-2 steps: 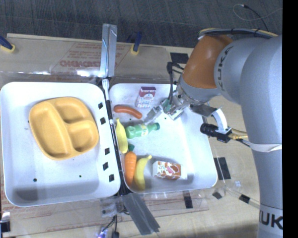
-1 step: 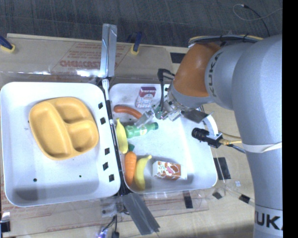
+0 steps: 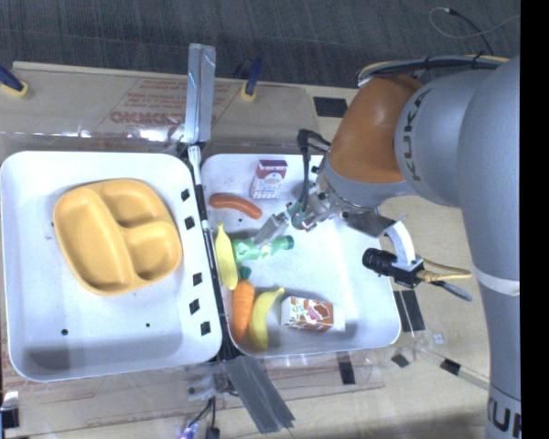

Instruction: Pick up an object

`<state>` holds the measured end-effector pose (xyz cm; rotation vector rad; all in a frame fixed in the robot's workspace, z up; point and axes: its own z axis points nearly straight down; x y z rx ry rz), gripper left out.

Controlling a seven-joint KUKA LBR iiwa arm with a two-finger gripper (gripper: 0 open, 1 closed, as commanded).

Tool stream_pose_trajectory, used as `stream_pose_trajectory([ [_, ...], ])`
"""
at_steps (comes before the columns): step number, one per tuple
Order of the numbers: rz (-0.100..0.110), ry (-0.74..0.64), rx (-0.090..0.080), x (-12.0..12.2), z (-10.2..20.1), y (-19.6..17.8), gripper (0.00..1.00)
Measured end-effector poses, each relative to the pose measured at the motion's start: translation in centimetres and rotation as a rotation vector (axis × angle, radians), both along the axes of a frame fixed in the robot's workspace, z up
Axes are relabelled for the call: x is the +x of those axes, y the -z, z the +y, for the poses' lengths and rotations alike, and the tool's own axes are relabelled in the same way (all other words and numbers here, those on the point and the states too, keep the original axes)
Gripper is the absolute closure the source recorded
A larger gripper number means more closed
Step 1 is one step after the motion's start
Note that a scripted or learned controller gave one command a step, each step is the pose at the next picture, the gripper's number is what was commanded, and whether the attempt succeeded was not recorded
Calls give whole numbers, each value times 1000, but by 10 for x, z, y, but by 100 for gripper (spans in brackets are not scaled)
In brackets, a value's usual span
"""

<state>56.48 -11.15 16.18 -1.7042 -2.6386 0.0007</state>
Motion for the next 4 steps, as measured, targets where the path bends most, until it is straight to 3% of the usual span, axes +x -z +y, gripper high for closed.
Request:
stream_pose_trajectory([
  [1,0,-22,0,-6,11,-20,0],
  [2,-18,-33,4,12,-18,58,0],
  [3,0,-141,1,1,-45,69,0],
  [4,27,-396,2,83,-24,68,0],
])
